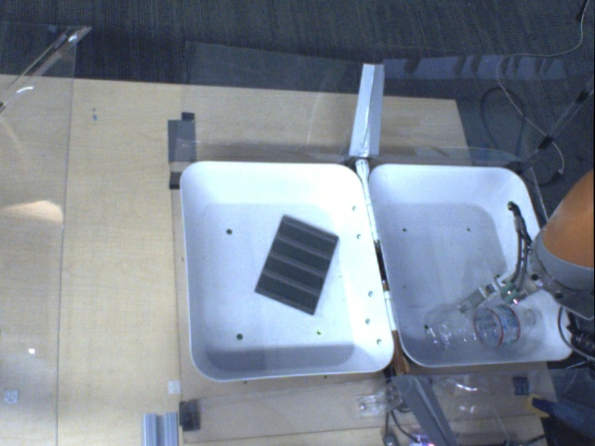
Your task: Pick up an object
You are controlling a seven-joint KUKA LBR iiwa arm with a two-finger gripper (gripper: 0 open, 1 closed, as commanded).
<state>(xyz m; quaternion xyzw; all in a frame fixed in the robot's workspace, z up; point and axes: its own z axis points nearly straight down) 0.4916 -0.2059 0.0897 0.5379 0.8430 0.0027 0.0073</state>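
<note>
A dark grey ribbed rectangular pad [297, 264] lies tilted in the middle of the left bin [209, 342]. A clear plastic cup-like object [476, 326] lies on its side near the front of the right bin [437, 198]. My gripper [500, 292] reaches in from the right, low over the right bin, just above and behind the clear object. The grey arm with its orange band [569, 229] rises behind it at the right edge. Whether the gripper touches the clear object is hard to make out.
A grey metal post [367, 110] stands behind the wall where the two bins meet. Black brackets [183, 137] sit at the left bin's corners. Cables [535, 100] run at the back right. Wooden bench top extends to the left.
</note>
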